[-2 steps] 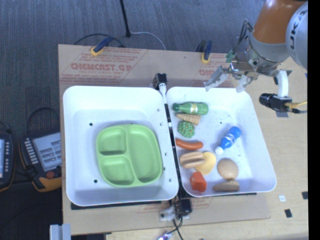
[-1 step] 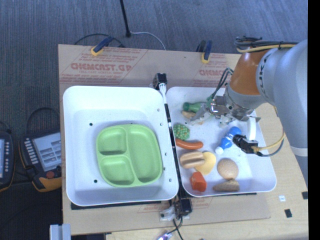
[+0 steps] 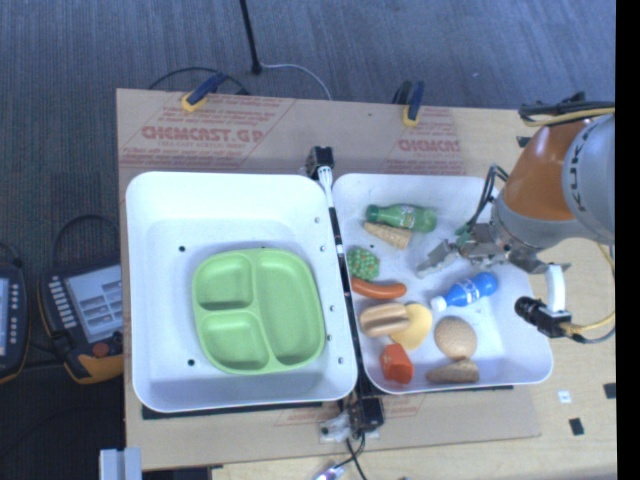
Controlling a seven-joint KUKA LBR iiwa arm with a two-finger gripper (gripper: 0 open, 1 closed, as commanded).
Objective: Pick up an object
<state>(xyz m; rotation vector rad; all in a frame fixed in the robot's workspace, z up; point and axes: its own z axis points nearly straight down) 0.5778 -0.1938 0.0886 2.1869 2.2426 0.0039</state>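
My gripper (image 3: 441, 252) hangs over the right bin (image 3: 520, 363), its fingers pointing left and spread open with nothing between them. Just below it lies a blue bottle (image 3: 468, 291) with a white cap. To its left are a green bottle (image 3: 400, 216) and a corn cob (image 3: 388, 235). Further down the bin lie a leafy green vegetable (image 3: 363, 263), a sausage (image 3: 378, 289), a hot dog bun (image 3: 383, 318), a yellow fruit (image 3: 416, 324), a red pepper (image 3: 396, 364), a round bun (image 3: 456, 336) and a brown loaf (image 3: 452, 372).
The left bin (image 3: 160, 218) holds a green divided plate (image 3: 260, 308). A ridge (image 3: 340, 268) separates the two bins. Clamps (image 3: 410, 103) sit on the board's far edge. A handheld pendant (image 3: 85, 313) lies left of the bench.
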